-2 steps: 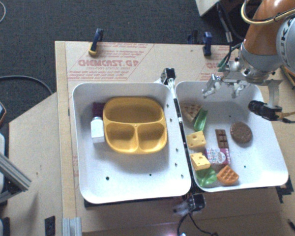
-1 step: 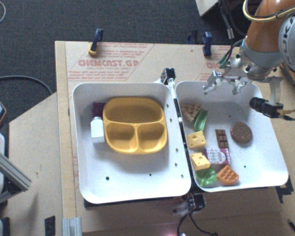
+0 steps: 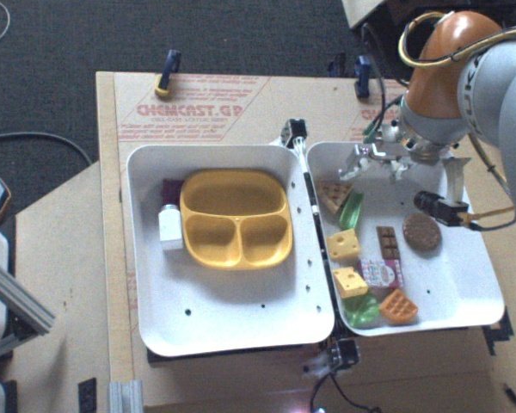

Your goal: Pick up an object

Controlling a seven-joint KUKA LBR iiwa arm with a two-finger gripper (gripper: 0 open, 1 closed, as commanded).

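Gripper (image 3: 375,157) over far end of right bin (image 3: 464,295), fingers apart, nothing between them. Toy food lies along that bin's left side; cookie (image 3: 421,232) near centre. Yellow tray (image 3: 236,218) in left bin (image 3: 232,317).

Grey arm (image 3: 490,76) bent low from right

Red printing on the brown board under the two white bins.

On the board (image 3: 206,106), just beyond the far rim of the left bin (image 3: 146,256), large red letters read roughly "CHEMCAST GP", with smaller red lines beneath too blurred to read. Fainter red print beyond the right bin (image 3: 473,291) is also illegible.
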